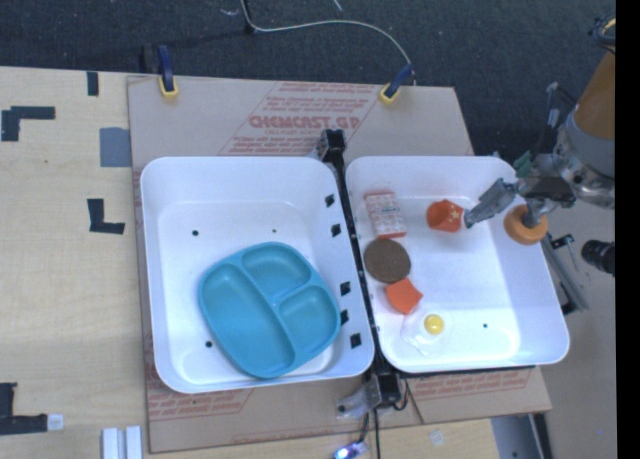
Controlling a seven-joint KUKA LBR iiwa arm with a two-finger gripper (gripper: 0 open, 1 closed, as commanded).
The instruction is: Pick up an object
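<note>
A wooden table (60, 277) is carrying two white bins. In the right bin (520, 342), the red object (444, 215) is lying just at nine o'clock of the end effector (484, 207); its grip state cannot be told.

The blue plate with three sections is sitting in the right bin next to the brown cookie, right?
Not quite. The camera view shows the blue plate lying in the left bin, by itself. The brown cookie is in the right bin, on the other side of the divider, so the two are in separate bins.
</note>
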